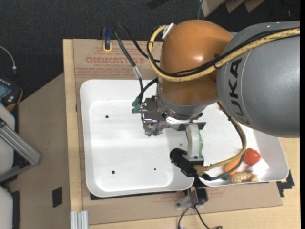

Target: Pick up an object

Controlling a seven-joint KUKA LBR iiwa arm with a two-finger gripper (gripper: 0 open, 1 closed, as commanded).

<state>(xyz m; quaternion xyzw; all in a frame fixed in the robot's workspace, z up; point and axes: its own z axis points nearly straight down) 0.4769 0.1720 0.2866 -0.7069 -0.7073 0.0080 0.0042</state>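
Dark carpet fills the top of the frame, and below it a brown cardboard sheet (95,61) with red print covers the bench. Two white bins rest on the sheet side by side: the left bin (95,142) lies in full view at centre left, with three small dark dots on its floor; the right bin (276,168) is largely covered by the arm, so that only its lower right corner and part of its near rim can be seen. One arm (257,75) enters from the right, its grey link and orange band taking up the upper right and centre of the frame. One gripper (153,120) hangs below the band, over the right part of the left bin; its fingers are hidden by the wrist body, so its opening and any contents cannot be determined. Objects counted in the right bin's lower right corner: one red-orange item (251,156), one orange item (232,165) partly behind a yellow cable (224,163), and one pale knobbly item (243,177). Their exact shapes are hard to make out. One blue clamp (107,38) sits at the sheet's upper edge.
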